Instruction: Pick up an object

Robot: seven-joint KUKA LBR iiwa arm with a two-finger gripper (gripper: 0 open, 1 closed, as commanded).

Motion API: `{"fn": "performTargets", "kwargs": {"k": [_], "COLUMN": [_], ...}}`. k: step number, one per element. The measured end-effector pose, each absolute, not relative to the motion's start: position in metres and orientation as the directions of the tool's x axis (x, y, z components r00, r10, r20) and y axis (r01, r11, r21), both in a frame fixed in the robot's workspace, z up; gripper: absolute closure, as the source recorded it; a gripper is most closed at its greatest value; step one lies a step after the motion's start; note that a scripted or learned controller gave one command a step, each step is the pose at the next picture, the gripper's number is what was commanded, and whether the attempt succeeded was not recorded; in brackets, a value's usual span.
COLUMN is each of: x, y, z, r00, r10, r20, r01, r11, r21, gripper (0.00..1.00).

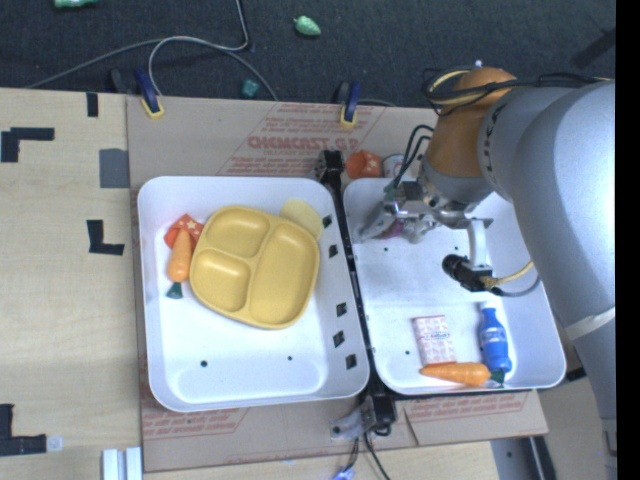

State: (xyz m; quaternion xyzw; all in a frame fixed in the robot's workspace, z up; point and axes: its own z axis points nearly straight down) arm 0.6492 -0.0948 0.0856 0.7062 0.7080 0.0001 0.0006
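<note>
Reaching into the far end of the right bin (400, 288), the gripper (392, 220) is low over the bin's floor with nothing visibly lifted.

Whether its fingers are wide or narrow, or closed on anything, cannot be told from this angle; a small dark reddish shape sits right at the tips, too hidden to name. By my reading, this is the approach or grasp step, not yet a lift. Clear candidates lie at the near end of the same bin, well apart from the gripper: a blue bottle (491, 340), a carrot (456, 373) and a small pink packet (433, 340). The left bin (240, 383) holds a yellow divided plate (254, 266) and another carrot (179, 258). Next calls for a firm close, then a straight rise to prove the hold.
</note>
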Motion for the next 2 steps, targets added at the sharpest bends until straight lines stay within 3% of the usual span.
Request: {"fn": "performTargets", "kwargs": {"k": [1, 2], "x": [0.669, 0.669], "y": [-0.095, -0.094], "z": [0.085, 0.095], "r00": [-0.002, -0.004], "r10": [1.0, 1.0], "r20": [0.0, 0.001], "r01": [1.0, 1.0], "r11": [0.002, 0.004], "r21": [0.001, 0.002], "gripper": [0.0, 1.0]}}
